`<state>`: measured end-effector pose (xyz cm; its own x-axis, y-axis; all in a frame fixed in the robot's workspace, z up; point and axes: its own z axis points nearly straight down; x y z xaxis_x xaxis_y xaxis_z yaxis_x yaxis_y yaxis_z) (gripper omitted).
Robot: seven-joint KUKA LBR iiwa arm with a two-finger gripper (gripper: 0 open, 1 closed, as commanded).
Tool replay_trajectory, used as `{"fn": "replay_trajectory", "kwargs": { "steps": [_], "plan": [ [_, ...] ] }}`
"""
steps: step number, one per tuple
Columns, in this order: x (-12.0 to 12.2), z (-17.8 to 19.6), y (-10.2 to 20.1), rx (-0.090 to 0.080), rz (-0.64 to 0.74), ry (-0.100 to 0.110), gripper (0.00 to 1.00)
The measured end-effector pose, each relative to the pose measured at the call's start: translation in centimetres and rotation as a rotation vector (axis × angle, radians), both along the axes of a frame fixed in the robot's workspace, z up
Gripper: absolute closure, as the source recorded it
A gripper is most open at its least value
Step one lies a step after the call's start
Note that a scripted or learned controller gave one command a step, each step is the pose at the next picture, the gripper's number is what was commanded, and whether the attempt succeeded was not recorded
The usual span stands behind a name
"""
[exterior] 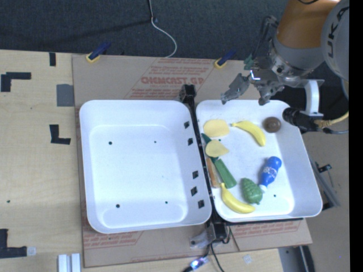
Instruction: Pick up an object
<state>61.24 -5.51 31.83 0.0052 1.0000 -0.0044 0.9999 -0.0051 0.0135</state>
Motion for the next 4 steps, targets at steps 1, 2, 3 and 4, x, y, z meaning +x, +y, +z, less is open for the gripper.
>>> {"fn": "replay_trajectory", "kwargs": {
  "steps": [1,2,3,4],
  "plan": [
    [1.6,22.7,-2.2,0.0,0.006,-0.005,0.0],
    [-7.9,17.8,4.8,0.007,0.013,0.019,0.0],
    [-7.5,19.0,4.4,0.003,0.008,0.014,1.0],
    [0.8,21.6,-1.6,0.0,0.001,0.01,1.0]
  ]
}}
